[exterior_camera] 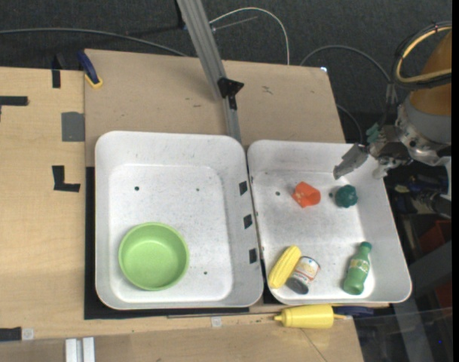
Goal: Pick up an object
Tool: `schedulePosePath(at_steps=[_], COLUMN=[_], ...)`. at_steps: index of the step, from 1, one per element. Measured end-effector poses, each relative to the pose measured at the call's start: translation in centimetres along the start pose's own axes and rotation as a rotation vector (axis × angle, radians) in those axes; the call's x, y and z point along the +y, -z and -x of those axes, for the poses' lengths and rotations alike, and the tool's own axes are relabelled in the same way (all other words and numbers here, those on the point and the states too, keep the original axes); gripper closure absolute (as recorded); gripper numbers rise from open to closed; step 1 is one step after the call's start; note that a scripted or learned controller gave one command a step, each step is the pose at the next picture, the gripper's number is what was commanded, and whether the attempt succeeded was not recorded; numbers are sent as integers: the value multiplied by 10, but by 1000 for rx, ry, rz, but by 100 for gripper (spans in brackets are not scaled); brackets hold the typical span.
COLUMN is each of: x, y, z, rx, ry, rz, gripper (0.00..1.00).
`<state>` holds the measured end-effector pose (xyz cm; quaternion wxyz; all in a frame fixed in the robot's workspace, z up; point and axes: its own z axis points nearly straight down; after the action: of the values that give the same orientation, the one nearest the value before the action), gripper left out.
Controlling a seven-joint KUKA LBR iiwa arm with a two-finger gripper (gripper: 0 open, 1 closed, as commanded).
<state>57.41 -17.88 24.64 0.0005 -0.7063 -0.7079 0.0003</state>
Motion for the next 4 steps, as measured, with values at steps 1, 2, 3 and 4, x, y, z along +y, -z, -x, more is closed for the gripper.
schedulePosePath(at_steps=[1,2,3,4], x=[0,-5,0,0], y=[0,-55,-107,-159], z=[0,-10,-3,-3], rx=[0,0,-1,-3], ry=[1,-1,-1,0], rz=[0,-6,-5,1], gripper=[0,0,0,0])
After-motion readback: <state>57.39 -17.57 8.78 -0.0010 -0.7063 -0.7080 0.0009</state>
